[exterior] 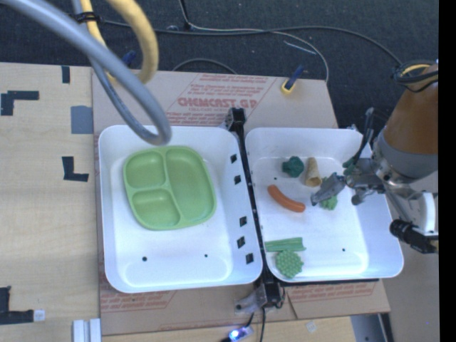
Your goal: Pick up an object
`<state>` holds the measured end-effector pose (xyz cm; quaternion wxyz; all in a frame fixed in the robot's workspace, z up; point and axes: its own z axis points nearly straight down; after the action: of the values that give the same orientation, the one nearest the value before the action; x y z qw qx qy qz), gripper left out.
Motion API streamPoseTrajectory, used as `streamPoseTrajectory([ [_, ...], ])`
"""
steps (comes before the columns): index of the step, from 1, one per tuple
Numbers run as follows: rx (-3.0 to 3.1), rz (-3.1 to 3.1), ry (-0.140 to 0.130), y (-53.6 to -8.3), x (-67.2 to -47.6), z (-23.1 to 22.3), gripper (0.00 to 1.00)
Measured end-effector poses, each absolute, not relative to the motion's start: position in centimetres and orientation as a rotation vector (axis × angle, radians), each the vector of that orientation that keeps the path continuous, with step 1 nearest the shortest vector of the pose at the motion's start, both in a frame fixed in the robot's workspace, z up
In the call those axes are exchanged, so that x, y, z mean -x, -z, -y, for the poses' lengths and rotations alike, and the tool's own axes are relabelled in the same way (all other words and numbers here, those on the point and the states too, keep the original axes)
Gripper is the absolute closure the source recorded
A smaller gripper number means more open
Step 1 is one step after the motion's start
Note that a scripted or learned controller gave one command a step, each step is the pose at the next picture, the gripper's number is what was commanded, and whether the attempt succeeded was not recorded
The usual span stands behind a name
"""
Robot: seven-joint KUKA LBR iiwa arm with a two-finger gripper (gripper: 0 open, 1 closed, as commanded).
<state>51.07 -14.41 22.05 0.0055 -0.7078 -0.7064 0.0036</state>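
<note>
Gripper [342,188] low in the right bin [370,258], fingers spread, nothing between them. Small green piece [328,203] just below the near finger, contact unclear. Sausage [286,199] left of it, dark green piece [292,166] and cone [313,171] above. Green strip [284,245] and round green piece [288,263] at bin's front-left. Green plate [169,187] in left bin [178,273]

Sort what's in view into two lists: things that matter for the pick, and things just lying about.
For the pick:
- gripper, over the right bin
- small green piece beside the gripper
- orange sausage
- dark green piece
- tan cone
- green strip
- round green piece

Lying about:
- green divided plate in the left bin
- yellow hose
- cardboard sheet
</note>
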Motion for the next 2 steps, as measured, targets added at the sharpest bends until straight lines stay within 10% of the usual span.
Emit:
streamPoseTrajectory([
  [2,2.217,2.219,-0.006,-18.2,-51.5,14.2,0.00],
])
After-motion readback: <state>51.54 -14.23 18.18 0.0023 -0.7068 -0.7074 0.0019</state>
